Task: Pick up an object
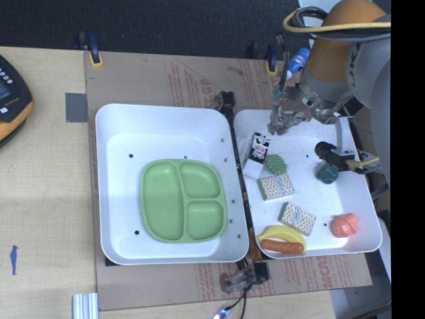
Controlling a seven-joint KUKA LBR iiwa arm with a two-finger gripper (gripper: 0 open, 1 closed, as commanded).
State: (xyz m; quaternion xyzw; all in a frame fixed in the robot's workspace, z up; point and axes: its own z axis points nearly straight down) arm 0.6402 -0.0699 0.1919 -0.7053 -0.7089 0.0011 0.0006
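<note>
Camera view
Arm: the grey arm with its orange band (339, 42) is reaching in from the right, over the right bin's far edge.
Tool (287, 121): it is hanging above the right bin's (372, 244) far left corner, gripping nothing; how far it is open I cannot tell.
Right bin contents: a black-and-white carton (259, 147), a knobbly green ball (276, 164), two patterned square packets (275, 186) (297, 218), a dark teal lump (327, 173), a soft pink lump (344, 225) and a yellow banana beside a red sausage (282, 241) are lying apart.
Left bin (109, 178): it is holding a smooth green divided plate (182, 200).
Bench (46, 198): pale wood is showing under brown cardboard.
</note>
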